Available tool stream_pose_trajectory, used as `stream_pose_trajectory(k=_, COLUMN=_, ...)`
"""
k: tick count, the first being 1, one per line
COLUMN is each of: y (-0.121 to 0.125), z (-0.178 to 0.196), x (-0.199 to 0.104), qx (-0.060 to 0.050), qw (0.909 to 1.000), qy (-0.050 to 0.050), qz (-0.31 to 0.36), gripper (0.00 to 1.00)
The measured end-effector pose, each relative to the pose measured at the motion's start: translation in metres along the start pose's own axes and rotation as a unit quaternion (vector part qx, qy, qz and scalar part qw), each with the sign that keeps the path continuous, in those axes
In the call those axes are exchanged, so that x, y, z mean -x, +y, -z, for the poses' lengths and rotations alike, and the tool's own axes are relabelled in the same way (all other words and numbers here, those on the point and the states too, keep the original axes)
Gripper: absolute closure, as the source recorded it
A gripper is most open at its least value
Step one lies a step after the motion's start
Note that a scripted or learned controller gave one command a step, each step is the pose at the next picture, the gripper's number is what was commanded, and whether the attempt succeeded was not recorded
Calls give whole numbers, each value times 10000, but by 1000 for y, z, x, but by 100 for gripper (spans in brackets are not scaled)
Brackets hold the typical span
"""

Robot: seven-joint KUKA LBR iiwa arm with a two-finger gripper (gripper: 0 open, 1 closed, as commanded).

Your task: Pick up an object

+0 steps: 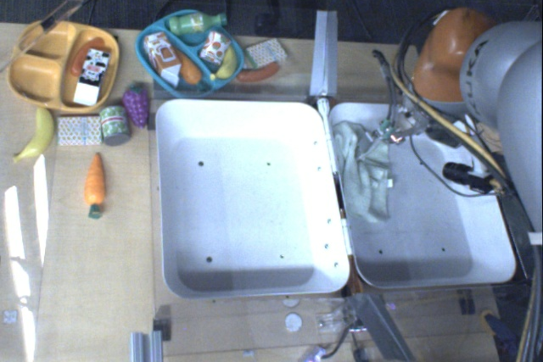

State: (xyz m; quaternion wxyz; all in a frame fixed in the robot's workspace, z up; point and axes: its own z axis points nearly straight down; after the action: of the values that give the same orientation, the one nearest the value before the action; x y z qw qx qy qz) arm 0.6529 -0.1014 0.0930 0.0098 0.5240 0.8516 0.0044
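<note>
A grey-green cloth (pixel 363 174) is seen crumpled in the right bin (pixel 441 258), against its left wall. Its long axis runs from the bin's far-left corner toward the near edge, with one fold pointing up toward the jaws (pixel 392 131). The jaws are positioned at the cloth's upper end; how far they are open cannot be told, nor whether cloth is gripped. The left bin (pixel 246 208) is seen beside it. At the desk's far-left corner, toy food is held in a yellow tray (pixel 34 76) and a blue tray (pixel 153 55). A carrot (pixel 95 182) lies near the left edge.
</note>
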Motion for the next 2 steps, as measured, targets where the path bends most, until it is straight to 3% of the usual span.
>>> stream_pose_trajectory(k=1, y=-43, z=2, x=-25, qx=6, qw=9998, qy=-1, qz=213, gripper=0)
stream_pose_trajectory(k=2, y=-94, z=3, x=-28, qx=7, qw=9997, qy=-2, qz=264, gripper=0)
